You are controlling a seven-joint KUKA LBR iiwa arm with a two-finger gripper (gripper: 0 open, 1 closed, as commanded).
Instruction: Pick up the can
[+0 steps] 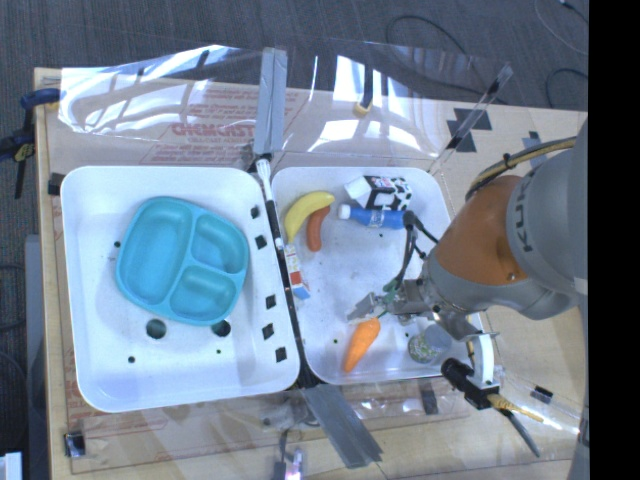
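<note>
gripper [372, 306] is seen low over the right bin [430, 188], just above the carrot [361, 344], near the bin's front edge. finger spread cannot be told from this angle, and nothing is seen held.

the can [427, 347] (greyish, round end up, partly under the arm [500, 243]) is judged to lie in the right bin's front right corner, just beside the wrist. the approach step appears to be in hand; the grasp is not yet made. the next move is judged to call for a shift toward that corner, clear of the carrot, before closing.

also noted in the right bin: banana [305, 210], sausage [315, 230], and a checkered box [385, 192] at the back edge. a blue tray [183, 259] sits in the left bin [90, 368].

writing: red print on the sheet behind the bins, not legible; box label unreadable.
</note>
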